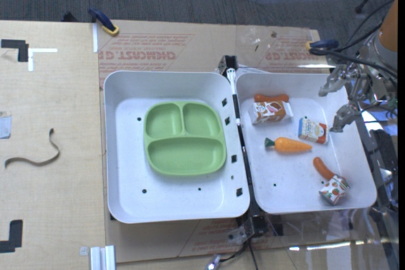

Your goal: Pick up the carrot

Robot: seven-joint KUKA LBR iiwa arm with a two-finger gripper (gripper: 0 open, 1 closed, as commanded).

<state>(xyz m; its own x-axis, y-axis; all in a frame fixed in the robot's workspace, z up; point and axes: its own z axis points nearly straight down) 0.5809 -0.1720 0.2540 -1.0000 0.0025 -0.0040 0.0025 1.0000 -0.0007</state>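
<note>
From my remote seat I see the gripper (340, 103) hanging over the right rim of the right bin (297, 199), with nothing pinched in it. Its two fingers (345, 117) stand spread apart, one up near the bin's far right corner and one lower along the rim.

The carrot (289, 145) lies left of the gripper and a little nearer the camera, on the floor of the right bin. It rests on its side with the green top pointing away from the gripper and the orange tip pointing toward it. It is apart from the fingers, not touching them.

Between the carrot and the gripper sits a small carton (312, 130), just beside the carrot's tip. Farther left of the gripper, toward the bin's far side, I see another packet (271, 112) with an orange sausage-like piece (271, 98) touching its far edge. Below the gripper, toward the near right corner, lie a second orange piece (323, 167) and a small box (334, 190), touching each other.

Well to the left of the gripper, the left bin (126, 199) holds a green divided plate (185, 138). Beyond that, on the bench (50, 199), lies a curled cord (35, 155).
</note>
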